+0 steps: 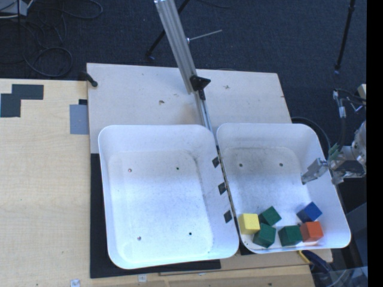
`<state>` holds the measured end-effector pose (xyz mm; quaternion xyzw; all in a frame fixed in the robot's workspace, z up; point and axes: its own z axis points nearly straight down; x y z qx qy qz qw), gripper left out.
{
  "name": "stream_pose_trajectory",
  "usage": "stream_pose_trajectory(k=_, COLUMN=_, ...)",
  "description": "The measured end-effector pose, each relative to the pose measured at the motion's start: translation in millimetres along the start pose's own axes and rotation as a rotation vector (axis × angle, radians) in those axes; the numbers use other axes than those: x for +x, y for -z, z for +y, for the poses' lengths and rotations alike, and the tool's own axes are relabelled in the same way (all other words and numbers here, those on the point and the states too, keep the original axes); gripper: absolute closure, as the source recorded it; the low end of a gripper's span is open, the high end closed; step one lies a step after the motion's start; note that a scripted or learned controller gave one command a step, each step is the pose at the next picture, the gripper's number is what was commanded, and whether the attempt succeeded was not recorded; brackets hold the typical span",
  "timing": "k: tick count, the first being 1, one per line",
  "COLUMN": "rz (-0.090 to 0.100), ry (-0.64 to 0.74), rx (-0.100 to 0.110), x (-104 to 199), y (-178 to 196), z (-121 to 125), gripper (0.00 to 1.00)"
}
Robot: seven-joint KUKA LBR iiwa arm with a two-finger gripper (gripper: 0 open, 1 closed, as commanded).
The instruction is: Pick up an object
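Several small blocks lie in the near corner of the right bin: a yellow block, three green blocks, a blue block and an orange block. My gripper hangs over the right bin's right rim, above and behind the blue block. It is open, its two grey fingers spread apart with nothing between them. None of the blocks touches it.
The left bin sits beside the right one, with black clips along the shared rim. A slanted aluminium post rises behind the bins. Cables and a stand lie on the dark floor at the back.
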<state>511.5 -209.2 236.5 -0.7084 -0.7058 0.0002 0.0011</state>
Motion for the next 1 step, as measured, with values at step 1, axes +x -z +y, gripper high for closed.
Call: stream_pose_trajectory(k=1, rz=0.004, ry=0.009, rx=0.007, x=82.2, y=-106.1, z=36.8, gripper=0.0)
